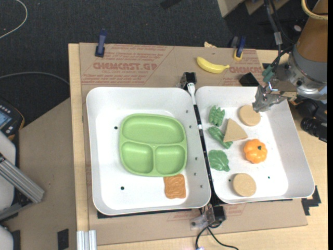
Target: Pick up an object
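At the upper right of the frame, a round tan biscuit-like disc [250,116] is lying in the right-hand shallow white bin [296,163]; the two-finger gripper [261,104] is hovering just beside it, positioned for a grasp, finger spacing indiscernible.

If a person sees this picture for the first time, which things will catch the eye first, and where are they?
The eye goes first to the large green divided plate in the middle of the left bin. Next comes the bright orange pumpkin in the right bin, among green leafy pieces and tan discs. The yellow banana also stands out, lying on the cardboard behind the bins, while the gripper hangs over the right bin's far side.
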You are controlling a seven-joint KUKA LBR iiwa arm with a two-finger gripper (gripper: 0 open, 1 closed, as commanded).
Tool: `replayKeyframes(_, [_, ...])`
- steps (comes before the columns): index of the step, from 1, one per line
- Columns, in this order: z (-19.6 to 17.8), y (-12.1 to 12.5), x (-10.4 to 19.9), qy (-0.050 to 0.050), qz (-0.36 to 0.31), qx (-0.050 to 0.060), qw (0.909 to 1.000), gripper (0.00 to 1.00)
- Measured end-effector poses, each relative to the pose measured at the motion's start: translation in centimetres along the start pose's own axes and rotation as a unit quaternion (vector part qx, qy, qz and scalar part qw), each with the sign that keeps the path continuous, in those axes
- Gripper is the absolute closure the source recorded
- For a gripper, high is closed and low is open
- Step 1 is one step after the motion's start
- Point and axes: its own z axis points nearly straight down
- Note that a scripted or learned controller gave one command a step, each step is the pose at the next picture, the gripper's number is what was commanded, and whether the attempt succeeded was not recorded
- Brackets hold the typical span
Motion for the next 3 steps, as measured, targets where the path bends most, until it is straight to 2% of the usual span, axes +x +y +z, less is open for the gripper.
replayKeyframes(1, [-7.1,-4.5,8.3,0.001,-0.006,-0.008,1.0000,1.00])
replayKeyframes(2, [-3.5,-4.5,15.4,0.000,-0.005,-0.001,1.0000,1.00])
replayKeyframes(3, [-3.3,-7.6,14.1,-0.001,0.000,-0.001,1.0000,1.00])
